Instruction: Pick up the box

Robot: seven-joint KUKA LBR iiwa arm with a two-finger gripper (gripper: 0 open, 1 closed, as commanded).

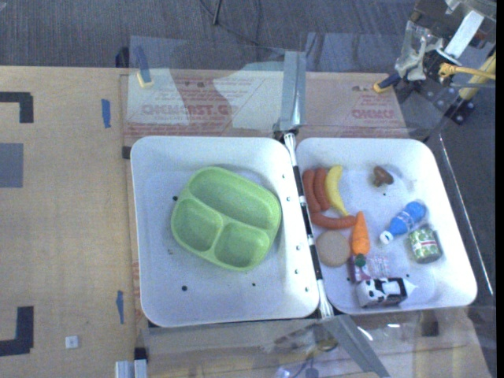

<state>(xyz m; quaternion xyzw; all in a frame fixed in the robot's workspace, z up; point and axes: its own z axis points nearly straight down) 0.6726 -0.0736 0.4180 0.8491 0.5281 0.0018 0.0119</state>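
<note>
At top right, hand [415,53] partly cropped.

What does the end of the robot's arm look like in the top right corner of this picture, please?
The gripper is a pale, partly see-through assembly with dark metal blocks above it. A white bar crosses its upper part, and a yellow cable runs off toward the right edge. Its fingers are too blurred to describe.
</note>
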